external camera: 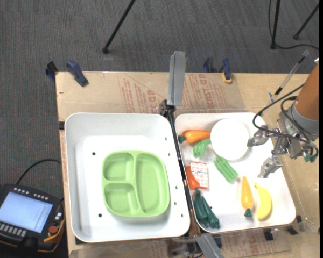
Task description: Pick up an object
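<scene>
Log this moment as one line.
gripper open, over right bin | holding nothing | banana below it | green tray in left bin

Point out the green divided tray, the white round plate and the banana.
green divided tray (135,184): camera view, on its large right compartment.
white round plate (230,138): camera view, on the middle of its face.
banana (264,203): camera view, on the middle of its curved body.

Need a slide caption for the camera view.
Tool open above right bin of toy food; green divided plate in left bin.

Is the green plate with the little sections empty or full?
Empty. The light green divided plastic plate in the left white bin shows bare compartments.
</scene>
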You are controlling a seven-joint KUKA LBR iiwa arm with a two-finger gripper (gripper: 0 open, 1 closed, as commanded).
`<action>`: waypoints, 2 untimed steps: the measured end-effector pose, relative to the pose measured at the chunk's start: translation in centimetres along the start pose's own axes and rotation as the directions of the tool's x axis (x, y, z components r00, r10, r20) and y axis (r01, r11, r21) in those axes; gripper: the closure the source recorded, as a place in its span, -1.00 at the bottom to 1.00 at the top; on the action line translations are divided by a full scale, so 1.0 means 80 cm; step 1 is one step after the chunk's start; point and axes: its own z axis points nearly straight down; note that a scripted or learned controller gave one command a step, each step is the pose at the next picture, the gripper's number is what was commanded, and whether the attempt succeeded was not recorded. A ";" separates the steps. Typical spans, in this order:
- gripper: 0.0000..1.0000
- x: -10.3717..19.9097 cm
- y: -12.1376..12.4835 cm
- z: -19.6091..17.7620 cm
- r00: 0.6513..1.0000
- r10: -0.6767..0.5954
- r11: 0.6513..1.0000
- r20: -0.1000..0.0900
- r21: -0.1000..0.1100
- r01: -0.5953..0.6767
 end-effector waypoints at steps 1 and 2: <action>-1.00 0.033 0.042 0.134 0.999 -0.032 0.999 0.006 0.001 0.032; -1.00 0.083 0.009 0.133 0.994 -0.109 0.994 0.006 0.002 0.109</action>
